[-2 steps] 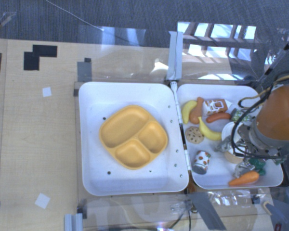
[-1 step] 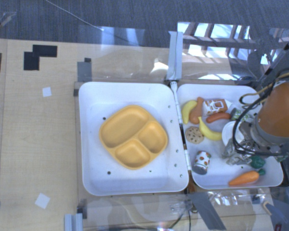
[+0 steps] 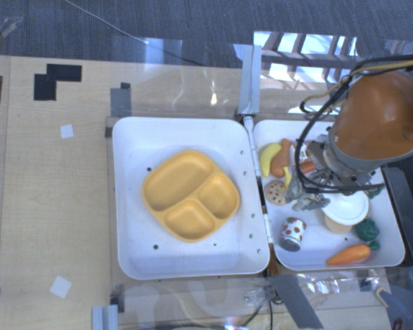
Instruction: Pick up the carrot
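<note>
The bench (image 3: 48, 184) of pale wood carries two shallow white bins. The left bin (image 3: 131, 253) lies well to the left of the gripper and holds a yellow divided plate (image 3: 190, 194) with three compartments. The right bin (image 3: 392, 253) sits beneath the arm (image 3: 378, 119), whose orange band and grey wrist cover much of that bin's upper half. The gripper (image 3: 310, 196) hangs low over the middle of the right bin; whether it is parted or closed cannot be told, and nothing is seen gripped in it.

Just to the right of the gripper rests a white round lid or cup (image 3: 345, 210). Up and to the left of it lie a banana (image 3: 268, 158) and a reddish sausage-like piece (image 3: 282, 158), touching side by side. The carrot (image 3: 349, 254) lies below and to the right of the gripper, near the bin's lower edge, apart from the tool. Its long axis runs almost level, tilted slightly; its narrow orange tip points left and down, its thick end right, toward a dark green piece (image 3: 367, 230). Just below the gripper stands a small patterned cup (image 3: 293, 234). To the left, near it, lies a chocolate-chip cookie (image 3: 276, 192).
</note>
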Action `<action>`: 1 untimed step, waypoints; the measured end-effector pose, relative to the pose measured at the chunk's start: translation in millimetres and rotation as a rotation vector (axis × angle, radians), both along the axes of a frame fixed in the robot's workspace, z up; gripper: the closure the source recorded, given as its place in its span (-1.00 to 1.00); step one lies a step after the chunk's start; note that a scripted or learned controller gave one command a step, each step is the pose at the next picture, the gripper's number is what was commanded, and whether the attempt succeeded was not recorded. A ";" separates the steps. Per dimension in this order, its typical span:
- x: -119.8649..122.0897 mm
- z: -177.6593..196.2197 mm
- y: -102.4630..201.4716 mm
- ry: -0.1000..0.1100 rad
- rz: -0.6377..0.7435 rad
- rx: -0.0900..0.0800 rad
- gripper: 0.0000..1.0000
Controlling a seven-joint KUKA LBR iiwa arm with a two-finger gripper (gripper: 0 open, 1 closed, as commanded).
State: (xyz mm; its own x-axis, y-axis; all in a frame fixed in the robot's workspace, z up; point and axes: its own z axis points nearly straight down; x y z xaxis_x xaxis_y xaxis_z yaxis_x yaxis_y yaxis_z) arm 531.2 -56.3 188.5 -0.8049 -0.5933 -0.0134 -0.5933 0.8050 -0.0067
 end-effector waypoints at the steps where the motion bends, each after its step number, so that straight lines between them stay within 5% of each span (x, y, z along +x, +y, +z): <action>1: -23.0 -97.5 -26.1 0.001 -0.265 0.002 1.00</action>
